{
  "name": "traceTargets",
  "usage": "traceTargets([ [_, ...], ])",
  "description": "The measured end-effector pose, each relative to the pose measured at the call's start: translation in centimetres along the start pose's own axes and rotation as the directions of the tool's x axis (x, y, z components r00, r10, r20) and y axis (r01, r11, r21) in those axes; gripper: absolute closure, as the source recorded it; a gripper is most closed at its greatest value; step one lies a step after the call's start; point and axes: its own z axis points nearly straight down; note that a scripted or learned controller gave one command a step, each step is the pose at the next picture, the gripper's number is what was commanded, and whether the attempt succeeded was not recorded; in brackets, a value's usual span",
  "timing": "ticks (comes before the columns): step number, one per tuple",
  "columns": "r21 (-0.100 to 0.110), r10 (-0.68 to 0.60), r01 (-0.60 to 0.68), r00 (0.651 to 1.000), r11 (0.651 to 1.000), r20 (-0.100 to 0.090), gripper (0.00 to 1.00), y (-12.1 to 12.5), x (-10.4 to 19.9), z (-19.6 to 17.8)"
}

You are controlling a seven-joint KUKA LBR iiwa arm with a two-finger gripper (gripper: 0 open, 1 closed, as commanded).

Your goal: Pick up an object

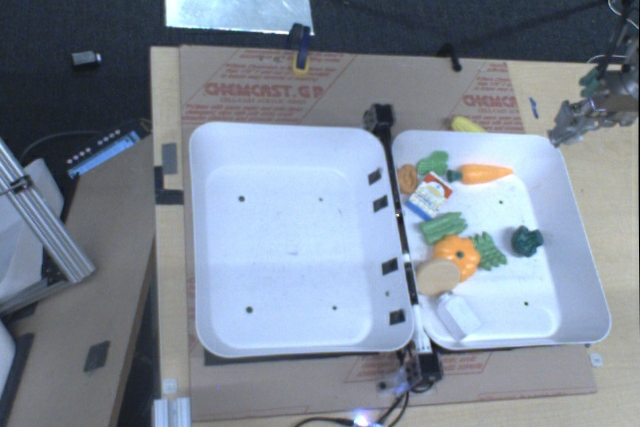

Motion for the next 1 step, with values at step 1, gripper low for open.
traceTargets([
  [1,-0.004,-0.006,0.006,1.000,1.000,0.000,1.00,0.15,0.05,-1.10],
])
